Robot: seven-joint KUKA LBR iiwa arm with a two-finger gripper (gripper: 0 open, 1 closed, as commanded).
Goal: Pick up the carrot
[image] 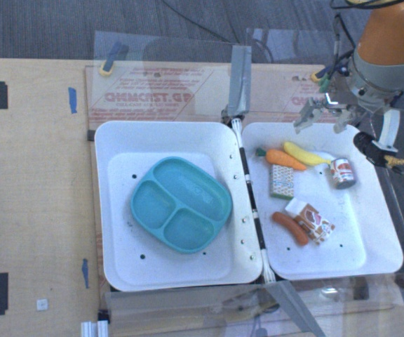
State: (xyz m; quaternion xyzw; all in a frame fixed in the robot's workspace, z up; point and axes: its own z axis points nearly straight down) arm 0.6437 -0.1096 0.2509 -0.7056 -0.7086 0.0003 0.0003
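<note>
An orange carrot point(285, 159) with a green tip lies near the back left of the right bin point(377, 255), its left end toward the divider. A yellow banana point(306, 153) lies just behind and to the right of it, almost touching. My gripper point(324, 115) hangs above the back edge of the right bin, behind and to the right of the carrot. Its two fingers stand apart with nothing between them.
A small can point(341, 172), a patterned box point(282, 182), a sausage point(290, 227) and a wrapped snack point(313, 221) also lie in the right bin. The left bin point(118, 146) holds a blue divided plate point(181, 203). A grey post point(240, 79) stands behind the bins.
</note>
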